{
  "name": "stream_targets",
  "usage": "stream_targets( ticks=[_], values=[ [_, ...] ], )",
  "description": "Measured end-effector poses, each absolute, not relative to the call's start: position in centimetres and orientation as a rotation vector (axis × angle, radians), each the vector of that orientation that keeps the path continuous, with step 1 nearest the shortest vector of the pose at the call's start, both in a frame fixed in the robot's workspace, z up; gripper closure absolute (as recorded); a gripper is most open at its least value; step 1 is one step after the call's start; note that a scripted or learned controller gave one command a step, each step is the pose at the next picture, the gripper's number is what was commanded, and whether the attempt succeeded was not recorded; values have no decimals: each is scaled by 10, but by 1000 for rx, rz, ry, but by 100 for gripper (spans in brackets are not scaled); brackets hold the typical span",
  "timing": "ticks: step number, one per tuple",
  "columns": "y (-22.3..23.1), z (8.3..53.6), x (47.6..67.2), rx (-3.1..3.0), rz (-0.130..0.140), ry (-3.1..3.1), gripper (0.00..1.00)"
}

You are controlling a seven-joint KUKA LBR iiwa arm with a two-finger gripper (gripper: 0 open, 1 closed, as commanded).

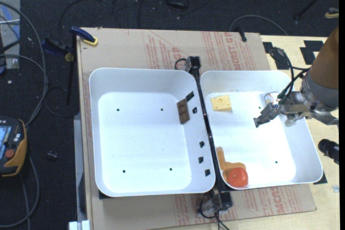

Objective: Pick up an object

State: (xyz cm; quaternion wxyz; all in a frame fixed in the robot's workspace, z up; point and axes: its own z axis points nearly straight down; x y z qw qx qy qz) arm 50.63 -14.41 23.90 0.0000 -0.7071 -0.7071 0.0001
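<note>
White plastic is what we are looking down on: two shallow bins side by side, the left bin [108, 132] and the right bin [291, 153]. We are reaching into the right one from the right edge of the frame, and our gripper [266, 116] is hanging over its upper middle, dark fingers pointing left and down. Whether they are parted or closed we cannot tell, and we are seeing nothing between them.

Three candidates are lying within reach. A yellow cheese wedge [221, 103] is sitting near the upper left corner of the right bin, left of the gripper and apart from it. A red tomato [236, 175] is resting in the lower left corner, touching an orange piece [222, 159] that is running up along the bin's left wall. A brown chocolate bar [184, 111] is leaning on the right wall of the left bin.

We are judging the cheese the nearest target, but a descent from the present spot would meet bare floor. The tomato is round and crowded against the wall, so fingers could strike the rim or roll it away. The chocolate bar, flat on a slope, may slip.

Our wrist is cut off at the right edge, and the orange piece is too small to name.
</note>
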Motion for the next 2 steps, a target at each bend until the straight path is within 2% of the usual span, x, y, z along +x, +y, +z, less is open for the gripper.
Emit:
stream_targets(
  ticks=[1, 2],
  values=[
    [-167, 226, 498, -2223, 1, -2219, 0],
    [-191, 227, 512, -2223, 0, -2221, 0]
  ],
)
